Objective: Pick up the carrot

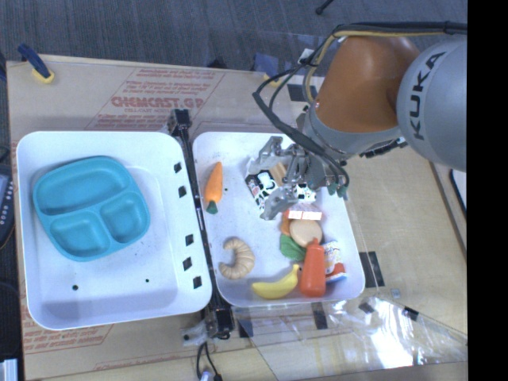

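This is a robotics lab or test cell — not a home or kitchen. A grey industrial arm (432,94) lettered KUKA, with an orange band and loose black cables, reaches over a bench covered in brown cardboard (159,94) printed CHEMCAST GP. Two shallow white bins (48,308) sit side by side on it, joined by black clips. The food in the right bin — a croissant (236,258), a banana (276,285) — looks like plastic toys. Grey carpet (159,14) lies beyond the bench.
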`<action>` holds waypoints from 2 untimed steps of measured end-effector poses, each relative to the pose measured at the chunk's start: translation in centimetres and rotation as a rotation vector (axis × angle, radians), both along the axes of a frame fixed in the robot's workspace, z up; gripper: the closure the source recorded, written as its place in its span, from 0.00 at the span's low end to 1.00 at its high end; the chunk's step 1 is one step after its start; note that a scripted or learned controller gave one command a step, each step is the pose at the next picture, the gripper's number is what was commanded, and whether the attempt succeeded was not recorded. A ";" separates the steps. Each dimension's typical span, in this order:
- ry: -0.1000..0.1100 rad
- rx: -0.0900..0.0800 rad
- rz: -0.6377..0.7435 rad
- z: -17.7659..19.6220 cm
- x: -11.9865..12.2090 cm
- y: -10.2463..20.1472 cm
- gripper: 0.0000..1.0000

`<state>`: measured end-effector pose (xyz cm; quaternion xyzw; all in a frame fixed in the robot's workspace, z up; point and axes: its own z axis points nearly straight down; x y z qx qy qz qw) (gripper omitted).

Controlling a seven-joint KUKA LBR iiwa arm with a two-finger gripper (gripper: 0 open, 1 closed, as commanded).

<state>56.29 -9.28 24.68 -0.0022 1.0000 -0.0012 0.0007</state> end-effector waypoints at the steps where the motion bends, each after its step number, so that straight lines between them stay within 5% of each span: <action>1: 0.010 0.005 0.157 -11.8 1.3 0.4 0.00; 2: -0.007 0.001 0.280 -15.2 6.2 0.4 0.00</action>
